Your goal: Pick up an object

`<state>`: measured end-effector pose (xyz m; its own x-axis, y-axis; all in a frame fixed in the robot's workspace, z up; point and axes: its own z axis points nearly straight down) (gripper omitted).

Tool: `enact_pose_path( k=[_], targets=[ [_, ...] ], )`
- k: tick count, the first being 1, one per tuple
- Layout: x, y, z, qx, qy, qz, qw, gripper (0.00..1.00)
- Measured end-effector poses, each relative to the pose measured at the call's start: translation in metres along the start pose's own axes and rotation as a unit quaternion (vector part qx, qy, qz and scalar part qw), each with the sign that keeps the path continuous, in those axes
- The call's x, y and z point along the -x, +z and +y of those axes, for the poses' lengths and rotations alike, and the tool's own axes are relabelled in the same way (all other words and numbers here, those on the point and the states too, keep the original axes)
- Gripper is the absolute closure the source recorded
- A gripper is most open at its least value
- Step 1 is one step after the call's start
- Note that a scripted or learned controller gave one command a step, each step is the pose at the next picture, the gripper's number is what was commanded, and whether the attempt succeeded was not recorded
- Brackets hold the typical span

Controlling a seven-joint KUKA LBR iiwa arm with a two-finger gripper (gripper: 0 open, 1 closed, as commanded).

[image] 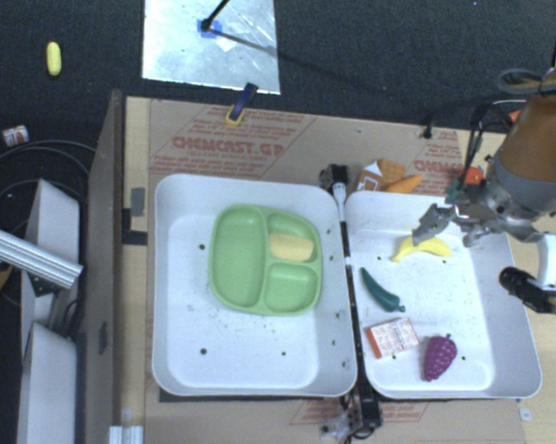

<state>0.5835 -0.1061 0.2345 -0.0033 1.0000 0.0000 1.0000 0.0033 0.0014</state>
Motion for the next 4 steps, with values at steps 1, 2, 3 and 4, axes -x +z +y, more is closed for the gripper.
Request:
enact_pose_path(
  k=[1, 2, 3, 4],
  targets=[
    [0.05, 0.091, -0.027, -0.003, 0.003, 0.0, 1.0, 0.0],
    [-0.019, 0.125, 0.028, 0.002, -0.003, 0.0, 1.0, 0.0],
    [0.021, 0.149, 0.073, -0.01, 0.002, 0.003, 0.9999, 0.0],
    [0.021, 0.139, 0.073, -0.006, 0.001, 0.0, 1.0, 1.0]
  ],
)
